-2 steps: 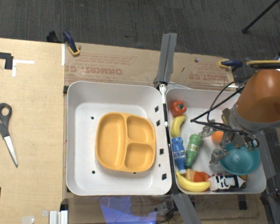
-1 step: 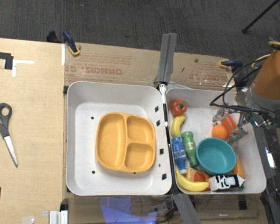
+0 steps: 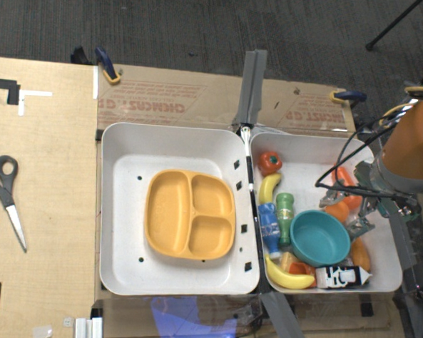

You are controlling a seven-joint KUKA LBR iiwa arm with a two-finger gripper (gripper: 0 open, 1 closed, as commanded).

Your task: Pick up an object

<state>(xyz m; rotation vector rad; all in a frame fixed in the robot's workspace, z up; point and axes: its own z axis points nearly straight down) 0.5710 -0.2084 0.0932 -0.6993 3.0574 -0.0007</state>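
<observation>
The right bin (image 3: 309, 153) holds a heap of toys. Among them are a teal bowl (image 3: 320, 237), a red tomato (image 3: 270, 160), a small banana (image 3: 267, 187), a green bottle (image 3: 284, 213) and a blue packet (image 3: 268, 229). A large banana (image 3: 289, 276) and a black-and-white box (image 3: 342, 276) lie along the front wall. An orange carrot-like piece (image 3: 343, 206) lies right of the bowl. My gripper (image 3: 356, 218) hangs low over the bin's right side, just above that orange piece and beside the bowl's rim. The grey wrist and cables hide what lies under it.
The left bin (image 3: 116, 216) holds a yellow divided plate (image 3: 191, 215). Scissors (image 3: 7, 195) lie on the wooden bench at far left. Cardboard (image 3: 173, 101) with blue clamps (image 3: 107, 64) lines the back. A grey divider bar (image 3: 252, 88) stands between the bins.
</observation>
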